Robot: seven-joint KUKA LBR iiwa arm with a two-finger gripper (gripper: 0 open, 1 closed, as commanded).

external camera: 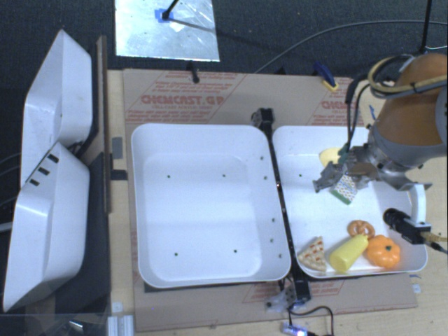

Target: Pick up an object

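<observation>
Gripper (334, 180): over right white bin (297, 208), fingers closed on small green-edged patterned sponge block (344, 187), which is lifted off the floor.
Bin front: pizza-slice toy (313, 254), yellow bottle (348, 252), pretzel (360, 227), orange pumpkin (383, 251).
Left white bin (203, 201): beside it.

A tan cardboard sheet (210, 93) with red lettering covers the bench under the bins. Beyond its far edge lies dark carpet (294, 12), where a shiny metal plate (166, 18) rests at far left. Two white tubs (52, 187) lean stacked at the left side. Black cables (308, 37) cross the far floor
</observation>
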